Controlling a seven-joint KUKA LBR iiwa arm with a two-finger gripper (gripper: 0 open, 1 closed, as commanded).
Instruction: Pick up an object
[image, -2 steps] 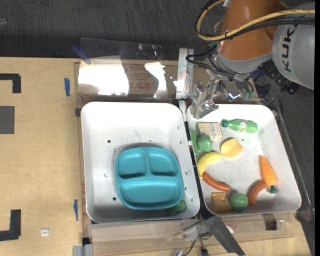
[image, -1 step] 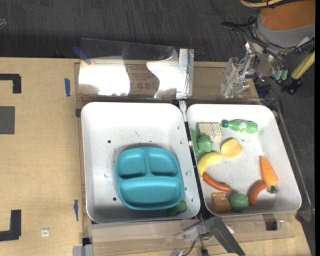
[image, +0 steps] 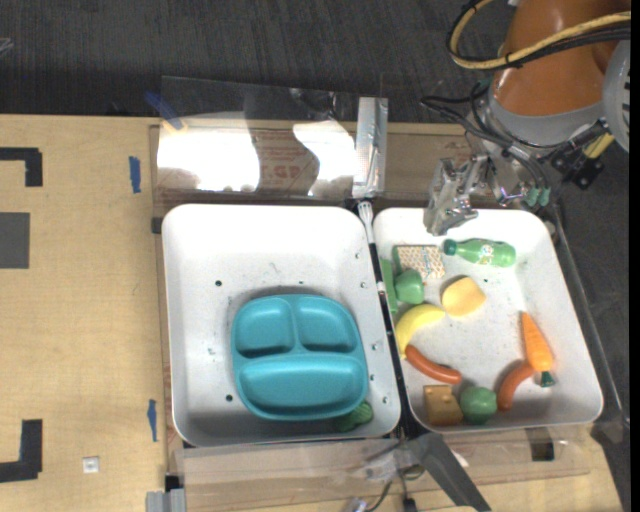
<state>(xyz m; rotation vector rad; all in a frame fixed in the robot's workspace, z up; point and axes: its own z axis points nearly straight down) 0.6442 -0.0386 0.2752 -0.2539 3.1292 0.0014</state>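
Over the right bin's (image: 575, 330) far rim we see the gripper (image: 450, 213), metal fingers pointing down toward the bin's back left corner; nothing sits between them, and how wide they stand we cannot tell from this angle. Arm (image: 550, 60) enters from upper right, orange band showing, cables looped around it. Just below the gripper lies a green bottle (image: 481, 251) on its side, near but apart from the fingertips. Left of the bottle we note a patterned card (image: 420, 262), with a green ball (image: 408, 288) at its near edge. A lemon (image: 463, 297) rests near mid-bin, touching a banana (image: 418, 322). Below the banana lies a red sausage (image: 432, 365). A carrot (image: 537, 347) lies along the right wall. At the near edge: brown block (image: 440, 402), green lime (image: 478, 402) beside it, a second sausage (image: 513, 382) curving up. Left bin (image: 200, 240) holds a teal tray (image: 298, 353), with a green thing (image: 355, 415) partly hidden at its near right corner.
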